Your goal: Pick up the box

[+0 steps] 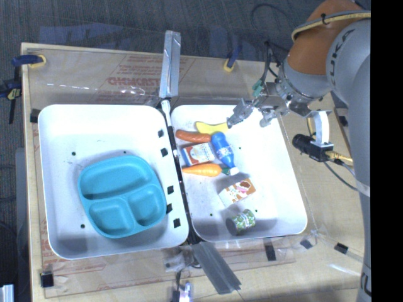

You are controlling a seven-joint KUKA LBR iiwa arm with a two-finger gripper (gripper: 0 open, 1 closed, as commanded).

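Box (237, 191) lies flat, apart from neighbours, judged light, stiff cardboard, best pinched across its short sides; tool (250, 113) hovers open, empty.

- The left part of the right bin (296, 194) is crowded: a yellow item (208, 128), two carrots (195, 136), a red packet (196, 153) and a blue bottle (221, 150) are packed together, touching or overlapping.
- The box (237, 191) is set just below that cluster, slightly apart; a green can (244, 220) is placed just beneath it.
- Open floor is seen along the bin's right side.
- The gripper (252, 113) is poised over the upper edge.
- The left bin (56, 168) is largely taken by a blue tray (123, 195).
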